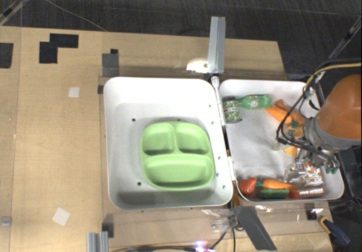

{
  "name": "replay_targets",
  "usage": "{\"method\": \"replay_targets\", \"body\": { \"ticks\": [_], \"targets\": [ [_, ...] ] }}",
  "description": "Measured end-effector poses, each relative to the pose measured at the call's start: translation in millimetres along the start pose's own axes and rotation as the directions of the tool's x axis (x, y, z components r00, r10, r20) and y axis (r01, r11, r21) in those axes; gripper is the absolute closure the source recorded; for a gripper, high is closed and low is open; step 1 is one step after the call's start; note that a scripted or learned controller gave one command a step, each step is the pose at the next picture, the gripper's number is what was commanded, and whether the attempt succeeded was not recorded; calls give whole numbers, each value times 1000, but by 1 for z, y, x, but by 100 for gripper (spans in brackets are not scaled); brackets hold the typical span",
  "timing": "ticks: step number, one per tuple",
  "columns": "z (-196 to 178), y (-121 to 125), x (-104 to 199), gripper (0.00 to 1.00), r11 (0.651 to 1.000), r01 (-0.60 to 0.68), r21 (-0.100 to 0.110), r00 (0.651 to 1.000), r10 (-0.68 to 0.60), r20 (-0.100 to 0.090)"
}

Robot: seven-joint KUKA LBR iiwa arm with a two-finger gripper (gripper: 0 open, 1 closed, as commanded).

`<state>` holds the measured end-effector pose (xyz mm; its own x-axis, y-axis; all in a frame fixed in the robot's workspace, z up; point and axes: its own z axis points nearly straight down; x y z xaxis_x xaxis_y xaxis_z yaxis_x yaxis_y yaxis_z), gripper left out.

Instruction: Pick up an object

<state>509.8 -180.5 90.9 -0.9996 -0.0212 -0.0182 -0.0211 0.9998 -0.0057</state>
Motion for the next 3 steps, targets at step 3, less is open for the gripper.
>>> {"method": "replay_targets", "body": {
  "ticks": [3],
  "targets": [
    [4,73,-157,0,929,369,-12,929,-369,-34]
  ]
}}
